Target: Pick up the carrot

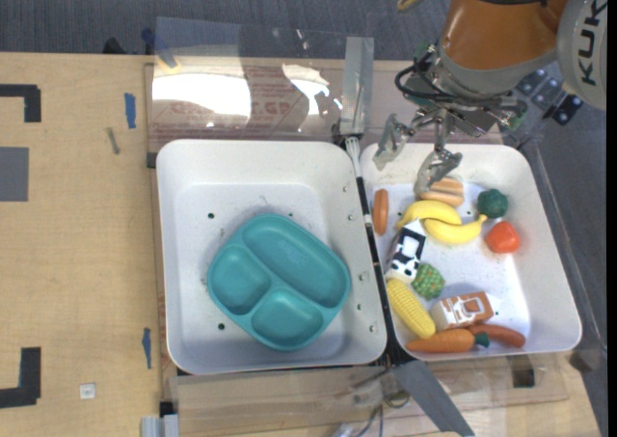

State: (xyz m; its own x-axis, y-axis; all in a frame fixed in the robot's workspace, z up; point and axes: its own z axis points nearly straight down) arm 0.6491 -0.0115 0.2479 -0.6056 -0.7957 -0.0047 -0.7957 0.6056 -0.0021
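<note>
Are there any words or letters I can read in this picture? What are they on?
"KU": black letters on the grey robot arm, cut off by the picture's edge.
Small orange and white carton in the right white bin: it has printing, too small and blurred to read.
Black and white carton: a pattern, no readable words.

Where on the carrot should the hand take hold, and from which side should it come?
Grip the carrot around its thick middle, coming straight down from above. It lies flat along the near wall of the right bin, so the fingers should probably close across its width. The corn touches its left end and a small box sits just behind, leaving little room there.
</note>
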